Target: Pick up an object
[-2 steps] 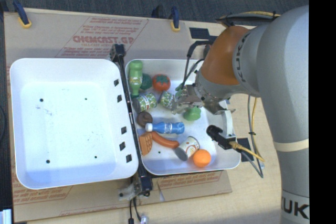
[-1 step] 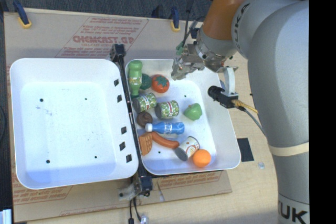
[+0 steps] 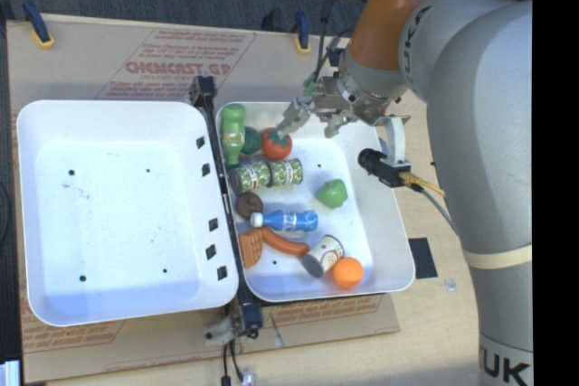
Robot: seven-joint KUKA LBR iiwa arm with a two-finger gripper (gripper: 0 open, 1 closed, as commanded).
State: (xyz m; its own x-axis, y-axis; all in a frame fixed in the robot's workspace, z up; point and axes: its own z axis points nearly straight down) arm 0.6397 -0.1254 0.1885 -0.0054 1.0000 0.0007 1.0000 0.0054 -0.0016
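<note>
Over the right bin (image 3: 384,221) I see my gripper (image 3: 288,133) hanging at the far end, fingertips closed around a red tomato toy (image 3: 276,145) beside the green bottle (image 3: 233,133). An orange ball (image 3: 347,272) sits at the near corner.

Bright even light, soft shadows, slightly grainy

Two white bins (image 3: 54,194) sit on red-printed brown cardboard (image 3: 181,59). Beside the blue-labelled bottle (image 3: 288,220): a red tomato (image 3: 277,145), green pepper (image 3: 332,193), orange ball (image 3: 347,272), and green-patterned can (image 3: 270,174).
</note>
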